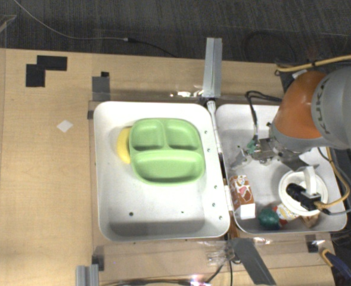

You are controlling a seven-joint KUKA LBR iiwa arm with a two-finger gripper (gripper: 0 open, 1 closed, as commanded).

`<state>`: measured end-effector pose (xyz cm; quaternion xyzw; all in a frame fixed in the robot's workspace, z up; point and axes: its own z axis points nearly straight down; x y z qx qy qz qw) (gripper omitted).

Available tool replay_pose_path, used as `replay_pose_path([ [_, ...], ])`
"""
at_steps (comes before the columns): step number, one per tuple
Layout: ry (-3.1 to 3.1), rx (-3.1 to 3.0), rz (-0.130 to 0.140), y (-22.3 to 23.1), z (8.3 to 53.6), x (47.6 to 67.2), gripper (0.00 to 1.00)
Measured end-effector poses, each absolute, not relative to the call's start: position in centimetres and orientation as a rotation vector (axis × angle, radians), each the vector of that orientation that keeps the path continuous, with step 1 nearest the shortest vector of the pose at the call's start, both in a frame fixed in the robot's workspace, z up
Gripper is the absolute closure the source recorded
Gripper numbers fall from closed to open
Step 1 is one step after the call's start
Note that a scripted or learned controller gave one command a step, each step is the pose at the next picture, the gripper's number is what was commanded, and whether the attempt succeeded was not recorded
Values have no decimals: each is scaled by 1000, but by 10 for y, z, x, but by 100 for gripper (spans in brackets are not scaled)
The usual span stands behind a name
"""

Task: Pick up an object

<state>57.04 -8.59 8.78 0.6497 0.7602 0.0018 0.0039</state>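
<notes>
**Gripper down in the right-hand bin, nothing seen held**

Arm (336,106), grey with its orange band (297,109), reaches in from the view's right and hangs over the right bin (232,121). Its gripper (254,149) sits low over the bin's middle, toward the divider between the two bins. From this slanted view I cannot tell whether the tool is spread or pressed together, and no object shows clamped in it.

The loose objects in that bin lie along its near edge, apart from the gripper. A small red-and-white snack packet (241,189) lies by the divider wall, with a white block (247,211) just below it. Beside the block is a dark green rounded object (269,218), and a small brownish item (309,220) lies further toward the near right corner, too small to name.

The left bin (157,210) holds a green divided plate (165,149) in its far half. A yellow object (123,146) peeks out from under the plate's left edge. Both bins rest on the pale wooden bench (38,177).
</notes>
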Motion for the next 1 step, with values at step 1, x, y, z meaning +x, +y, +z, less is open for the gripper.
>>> replay_pose_path([
  [1, 2696, 1610, 2, -93, 156, 602, 0],
])
